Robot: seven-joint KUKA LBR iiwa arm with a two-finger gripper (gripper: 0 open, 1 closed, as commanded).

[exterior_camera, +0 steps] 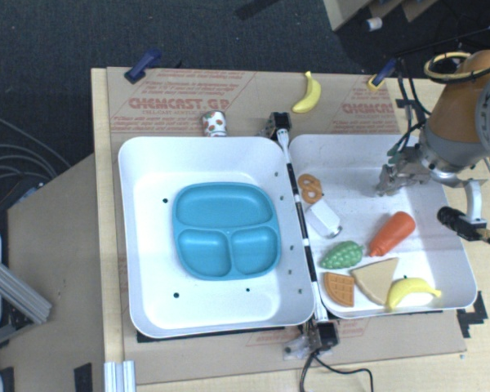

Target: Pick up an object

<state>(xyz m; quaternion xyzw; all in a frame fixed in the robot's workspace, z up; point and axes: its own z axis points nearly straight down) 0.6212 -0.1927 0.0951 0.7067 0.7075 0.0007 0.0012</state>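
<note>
Carrot [391, 233]: orange, tapered toy vegetable lying slanted on the floor of the right bin [351, 155], below the gripper and apart from it, nothing around it.
Gripper [389, 181]: low over the right bin's upper part, above the carrot; whether it is spread or closed cannot be told from this slant.
Arm [460, 117]: grey with an orange band, reaching in from the right and bending down over the right bin's far corner.
Neighbours of the carrot: a green leafy piece [341, 256] to its lower left, a tan bread-like wedge [374, 278] just below it, a yellow banana [411, 290] below that, a waffle square [338, 288] at the lower left, a white block [322, 217] and a pretzel [309, 188] to its left.
Left bin [147, 186]: left of the carrot, holding a blue divided plate [225, 229].
Bench beyond the bins: a second banana [307, 95] and a small patterned cup [215, 123].
</note>
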